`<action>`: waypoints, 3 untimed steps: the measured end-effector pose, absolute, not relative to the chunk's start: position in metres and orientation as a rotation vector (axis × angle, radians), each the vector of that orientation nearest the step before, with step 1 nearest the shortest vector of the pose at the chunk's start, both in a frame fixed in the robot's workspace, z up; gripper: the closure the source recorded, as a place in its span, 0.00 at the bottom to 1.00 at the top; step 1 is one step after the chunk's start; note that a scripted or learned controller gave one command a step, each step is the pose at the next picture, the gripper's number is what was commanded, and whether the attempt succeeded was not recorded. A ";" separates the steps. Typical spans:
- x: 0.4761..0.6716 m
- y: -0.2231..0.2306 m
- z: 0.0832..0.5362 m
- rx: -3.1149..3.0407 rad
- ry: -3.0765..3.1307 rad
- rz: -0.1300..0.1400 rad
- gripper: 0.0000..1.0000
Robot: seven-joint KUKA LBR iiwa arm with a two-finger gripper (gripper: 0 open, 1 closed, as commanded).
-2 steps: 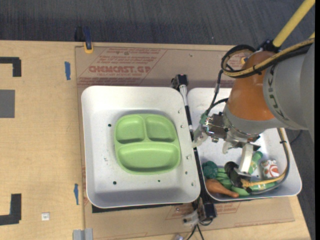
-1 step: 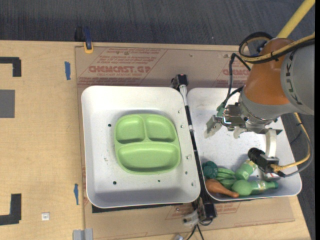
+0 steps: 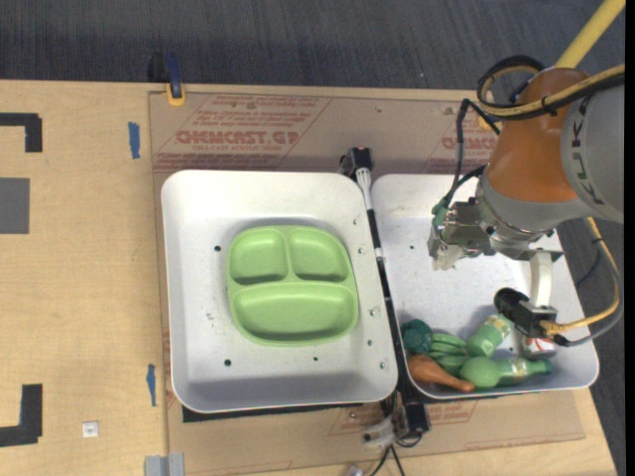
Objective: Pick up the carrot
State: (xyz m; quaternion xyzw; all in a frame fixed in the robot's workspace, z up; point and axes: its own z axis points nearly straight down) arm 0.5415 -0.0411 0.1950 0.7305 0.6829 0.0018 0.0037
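The carrot [image 3: 439, 374] is orange and lies at the front edge of the right bin [image 3: 417, 206], pointing right, among green toy food. My gripper [image 3: 451, 243] hangs over the middle of the right bin, well behind the carrot and slightly to its right. Nothing shows in the gripper's grasp.
A dark green broccoli [image 3: 417, 336] sits just behind the carrot. A green bottle [image 3: 487, 336] and other green vegetables [image 3: 501, 370] crowd the bin's front right corner. The left bin [image 3: 189, 266] holds a green divided plate [image 3: 292, 283].
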 end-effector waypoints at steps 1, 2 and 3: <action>0.509 0.025 0.184 2.241 2.213 -0.004 1.00; 0.479 -0.080 0.211 2.020 2.409 -0.004 1.00; 0.487 -0.065 0.183 2.471 1.953 -0.006 1.00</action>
